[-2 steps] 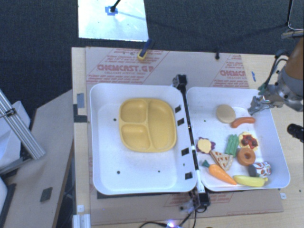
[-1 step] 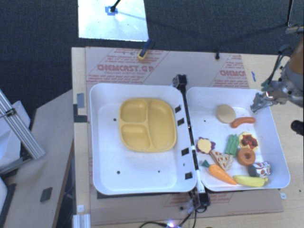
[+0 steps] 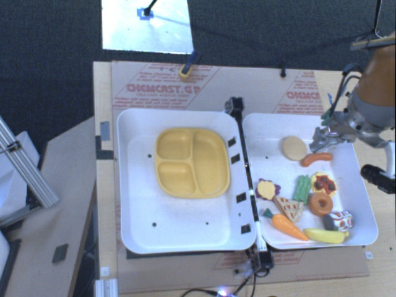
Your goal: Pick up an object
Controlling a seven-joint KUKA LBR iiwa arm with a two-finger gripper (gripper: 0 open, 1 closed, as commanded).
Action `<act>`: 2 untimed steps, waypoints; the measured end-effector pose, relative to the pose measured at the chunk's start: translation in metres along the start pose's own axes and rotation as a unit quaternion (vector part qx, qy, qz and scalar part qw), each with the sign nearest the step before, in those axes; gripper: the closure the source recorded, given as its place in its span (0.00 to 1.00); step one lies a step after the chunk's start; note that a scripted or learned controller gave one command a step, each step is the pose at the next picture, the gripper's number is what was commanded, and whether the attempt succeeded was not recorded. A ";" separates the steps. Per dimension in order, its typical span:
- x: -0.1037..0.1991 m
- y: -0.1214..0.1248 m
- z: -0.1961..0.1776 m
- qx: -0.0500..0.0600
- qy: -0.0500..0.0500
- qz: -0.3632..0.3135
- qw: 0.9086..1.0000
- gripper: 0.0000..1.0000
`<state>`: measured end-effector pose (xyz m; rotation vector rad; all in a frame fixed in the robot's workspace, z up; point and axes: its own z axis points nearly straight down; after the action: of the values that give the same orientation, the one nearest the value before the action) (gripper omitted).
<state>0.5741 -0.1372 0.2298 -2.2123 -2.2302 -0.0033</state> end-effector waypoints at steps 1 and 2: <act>0.055 -0.010 -0.004 0.000 0.000 -0.001 1.000 1.00; 0.082 0.000 0.014 0.001 0.000 0.001 1.000 1.00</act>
<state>0.5730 -0.0548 0.2154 -2.2127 -2.2284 -0.0012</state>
